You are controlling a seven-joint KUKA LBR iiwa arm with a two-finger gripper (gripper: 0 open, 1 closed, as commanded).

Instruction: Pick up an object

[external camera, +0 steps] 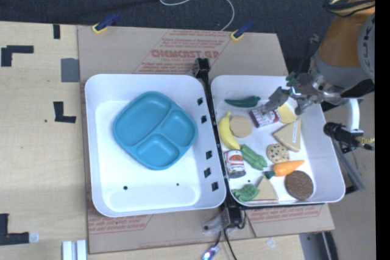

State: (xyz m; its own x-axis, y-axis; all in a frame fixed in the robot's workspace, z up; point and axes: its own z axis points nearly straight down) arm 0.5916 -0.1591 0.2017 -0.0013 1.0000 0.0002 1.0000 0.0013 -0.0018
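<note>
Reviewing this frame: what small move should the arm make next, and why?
Probably a short descent straight down. The gripper hangs over the upper part of the right bin, just above the purple-labelled packet, with nothing seen between its fingers. The left bin has just the blue plate, so the right bin offers the closer target.

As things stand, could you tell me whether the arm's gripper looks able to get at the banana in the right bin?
Probably yes: the banana lies uncovered by the divider, and the gripper hovers in the same bin. The tan disc beside it crowds one side.

Two white bins [97, 131], one blue plate [155, 130], one banana [227, 131].
</note>
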